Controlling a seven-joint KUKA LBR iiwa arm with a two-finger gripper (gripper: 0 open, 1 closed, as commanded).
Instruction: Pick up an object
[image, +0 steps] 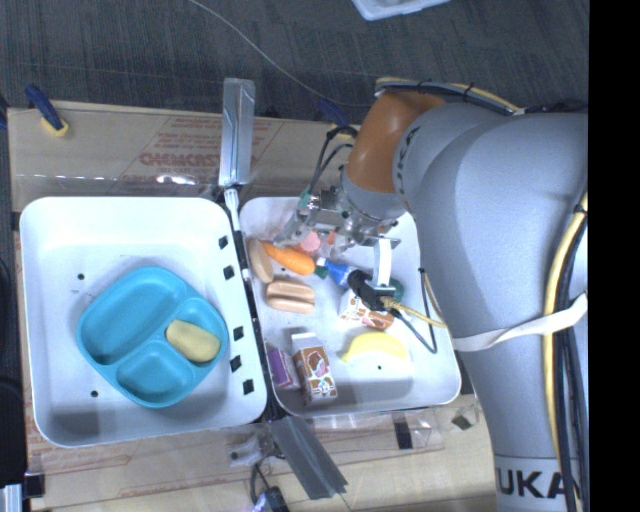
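- Right now gripper (335, 232) sits low in the right bin (430, 372), over the carrot (290, 259)
- Grip state: cannot tell, wrist hides it
- Risk: cluttered pile, hot dog (290, 293) touching carrot, could slip or snag a neighbour

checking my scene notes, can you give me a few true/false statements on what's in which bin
1. The blue plate lies in the left bin. True.
2. A yellow lump sits on the plate. True.
3. The carrot lies in the left bin. False: it is in the right bin.
4. The small carton is on the plate. False: it is in the right bin, near its front edge.
5. The gripper is over the right bin. True.
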